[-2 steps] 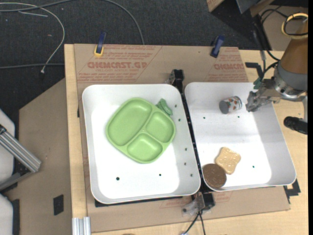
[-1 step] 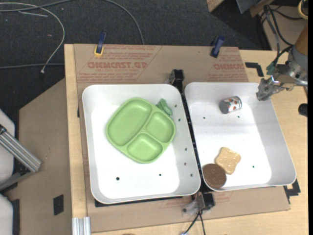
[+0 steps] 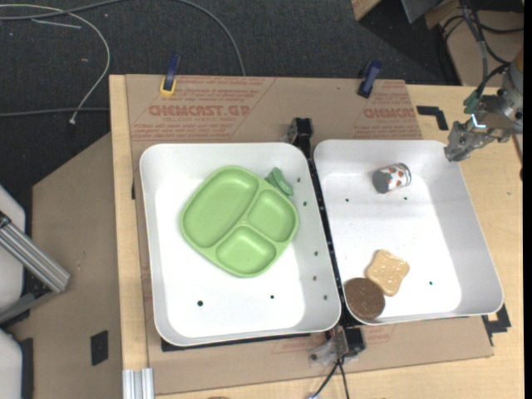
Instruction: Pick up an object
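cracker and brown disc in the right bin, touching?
Touching. The camera view shows the cracker overlapping the brown disc's upper right edge, with no gap between them.

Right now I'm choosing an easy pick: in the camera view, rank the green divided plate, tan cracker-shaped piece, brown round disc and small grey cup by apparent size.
1. green divided plate, clearly largest.
2-4. brown round disc, tan cracker-shaped piece and small grey cup look too alike to rank.
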You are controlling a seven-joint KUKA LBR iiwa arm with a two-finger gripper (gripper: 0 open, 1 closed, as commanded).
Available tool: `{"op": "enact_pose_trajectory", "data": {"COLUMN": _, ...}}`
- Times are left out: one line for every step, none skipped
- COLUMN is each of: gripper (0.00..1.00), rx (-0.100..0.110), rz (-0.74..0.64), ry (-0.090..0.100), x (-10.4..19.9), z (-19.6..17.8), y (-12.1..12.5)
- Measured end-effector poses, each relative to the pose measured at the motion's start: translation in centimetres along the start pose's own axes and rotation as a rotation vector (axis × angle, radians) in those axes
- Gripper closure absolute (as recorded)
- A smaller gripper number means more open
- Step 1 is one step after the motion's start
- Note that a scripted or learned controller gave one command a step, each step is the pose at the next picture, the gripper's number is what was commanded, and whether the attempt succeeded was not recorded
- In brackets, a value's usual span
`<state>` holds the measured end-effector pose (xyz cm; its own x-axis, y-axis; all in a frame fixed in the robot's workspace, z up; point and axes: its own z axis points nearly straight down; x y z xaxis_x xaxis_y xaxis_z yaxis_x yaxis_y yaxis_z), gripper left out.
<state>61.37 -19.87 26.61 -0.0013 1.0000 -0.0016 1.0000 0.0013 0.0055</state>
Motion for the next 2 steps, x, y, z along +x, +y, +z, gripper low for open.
{"op": "enact_pose_trajectory", "data": {"gripper": 1.0, "rx": 0.007, "rz": -0.004, "ry": 0.004, "x": 4.8, "z": 1.1, "y": 0.0}}
{"op": "enact_pose_trajectory", "data": {"gripper": 1.0, "rx": 0.007, "rz": -0.006, "ry": 0.005, "x": 10.8, "z": 1.7, "y": 1.5}}
